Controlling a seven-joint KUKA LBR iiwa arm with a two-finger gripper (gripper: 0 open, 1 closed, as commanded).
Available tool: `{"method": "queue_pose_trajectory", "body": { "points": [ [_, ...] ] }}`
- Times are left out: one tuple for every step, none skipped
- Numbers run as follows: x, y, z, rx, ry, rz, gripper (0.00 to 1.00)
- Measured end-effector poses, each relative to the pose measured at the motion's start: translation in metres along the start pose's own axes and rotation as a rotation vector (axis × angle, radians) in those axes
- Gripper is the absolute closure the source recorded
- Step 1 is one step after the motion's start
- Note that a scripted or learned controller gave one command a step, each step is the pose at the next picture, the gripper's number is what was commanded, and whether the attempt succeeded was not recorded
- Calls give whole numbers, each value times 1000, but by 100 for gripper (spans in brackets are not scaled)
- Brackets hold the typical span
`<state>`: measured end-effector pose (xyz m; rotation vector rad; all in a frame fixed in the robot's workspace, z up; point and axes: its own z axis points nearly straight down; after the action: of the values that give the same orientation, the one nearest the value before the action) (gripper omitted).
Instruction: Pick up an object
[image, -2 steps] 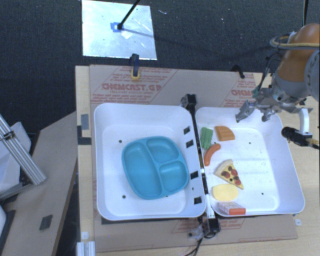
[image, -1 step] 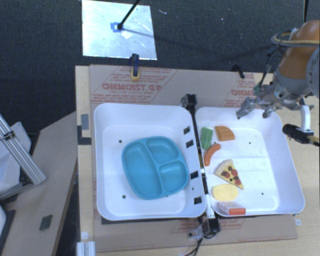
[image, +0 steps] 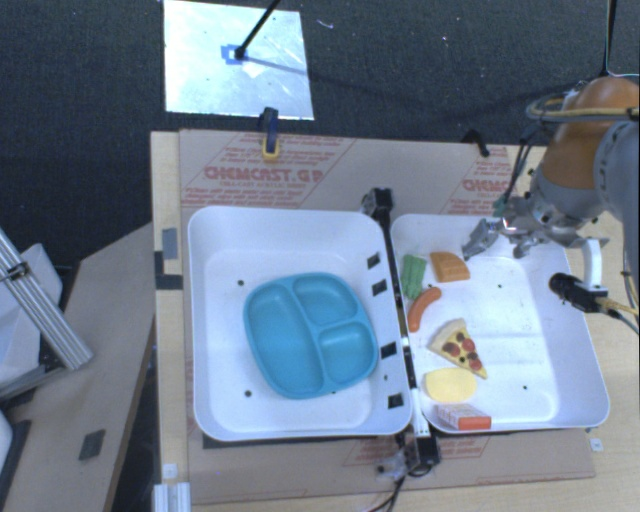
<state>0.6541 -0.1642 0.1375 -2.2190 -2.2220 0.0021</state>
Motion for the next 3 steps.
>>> {"method": "queue_pose_trajectory", "body": {
  "points": [
    [0,2,47,-7,0,-1,0],
    [1,6,31,-18,0,-4,100],
    [3,3,-14,-7,-1,-3,100]
  ]
}}
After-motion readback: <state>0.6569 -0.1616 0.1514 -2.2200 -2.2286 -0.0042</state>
